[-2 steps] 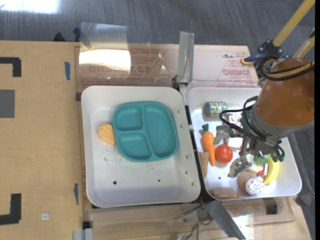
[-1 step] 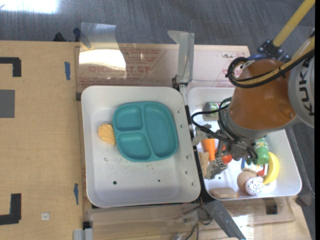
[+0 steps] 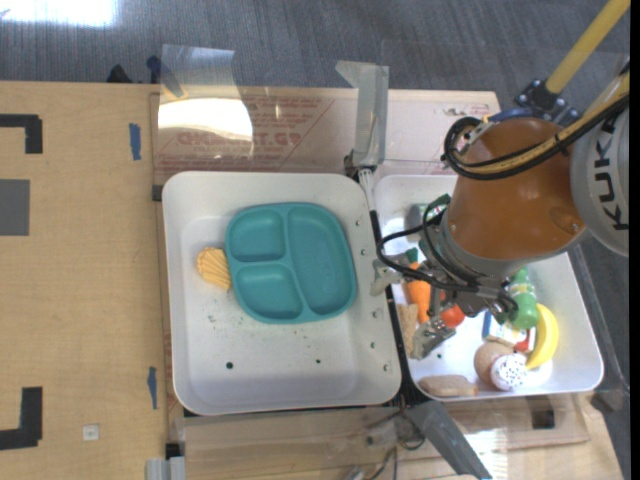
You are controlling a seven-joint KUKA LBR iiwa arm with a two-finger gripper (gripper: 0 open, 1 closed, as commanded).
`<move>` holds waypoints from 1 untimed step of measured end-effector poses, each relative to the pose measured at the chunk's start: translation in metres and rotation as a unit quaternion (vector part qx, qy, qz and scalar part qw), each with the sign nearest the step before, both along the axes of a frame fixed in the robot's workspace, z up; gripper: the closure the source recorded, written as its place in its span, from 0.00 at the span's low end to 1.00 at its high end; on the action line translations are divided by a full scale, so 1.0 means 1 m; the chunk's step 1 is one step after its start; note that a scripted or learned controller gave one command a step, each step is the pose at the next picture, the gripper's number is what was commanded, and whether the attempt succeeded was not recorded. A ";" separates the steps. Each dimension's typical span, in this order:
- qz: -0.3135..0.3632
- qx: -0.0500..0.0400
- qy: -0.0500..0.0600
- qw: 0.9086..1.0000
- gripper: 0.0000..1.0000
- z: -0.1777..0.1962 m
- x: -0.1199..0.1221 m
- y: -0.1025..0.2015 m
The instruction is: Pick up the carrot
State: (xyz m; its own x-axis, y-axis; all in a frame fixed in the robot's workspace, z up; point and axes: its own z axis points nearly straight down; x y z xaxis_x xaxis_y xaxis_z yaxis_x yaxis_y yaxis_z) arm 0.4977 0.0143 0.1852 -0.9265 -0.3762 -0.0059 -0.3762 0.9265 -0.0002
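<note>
The carrot (image 3: 421,294) is a short orange piece lying near the left wall of the right bin (image 3: 585,298), partly hidden under the arm. My gripper (image 3: 432,330) hangs low in that bin, right beside the carrot and just in front of it. The orange wrist band (image 3: 510,193) blocks most of the view from above. A small red-orange thing (image 3: 452,316) shows next to the gripper; I cannot tell whether it is part of the carrot.
In the right bin lie a yellow banana (image 3: 546,336), a green toy (image 3: 522,306), a round speckled object (image 3: 504,369) and a beige piece (image 3: 447,385). The left bin (image 3: 190,348) holds a teal divided plate (image 3: 292,262) and a yellow shell-shaped item (image 3: 213,266).
</note>
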 end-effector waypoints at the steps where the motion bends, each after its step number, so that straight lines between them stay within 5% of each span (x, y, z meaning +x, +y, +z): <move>1: 0.157 -0.001 -0.001 0.988 0.00 0.000 0.038 -0.036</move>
